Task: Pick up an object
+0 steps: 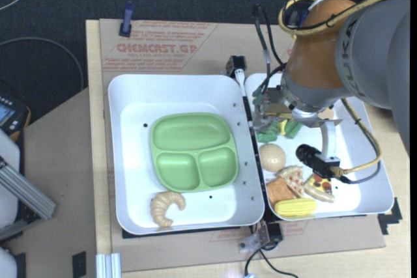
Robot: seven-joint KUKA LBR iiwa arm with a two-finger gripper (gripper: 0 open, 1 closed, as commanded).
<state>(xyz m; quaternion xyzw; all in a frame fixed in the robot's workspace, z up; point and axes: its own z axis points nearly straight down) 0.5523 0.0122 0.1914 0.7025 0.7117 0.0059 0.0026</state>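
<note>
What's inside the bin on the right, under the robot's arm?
In the right bin: toy food, including a corn cob, pizza slice, pale ball and green pieces. The arm covers the far part.

In the left bin (124, 140) a green divided plate (194, 152) lies flat at the centre, and a pale croissant (167, 206) curls at its seven o'clock. In the right bin (374, 195), a beige ball (272, 156) sits at my six o'clock, with green pieces (267, 135) just above it. A pizza slice (290, 183), a yellow corn cob (296, 208) and other toy food crowd at five o'clock.
</note>
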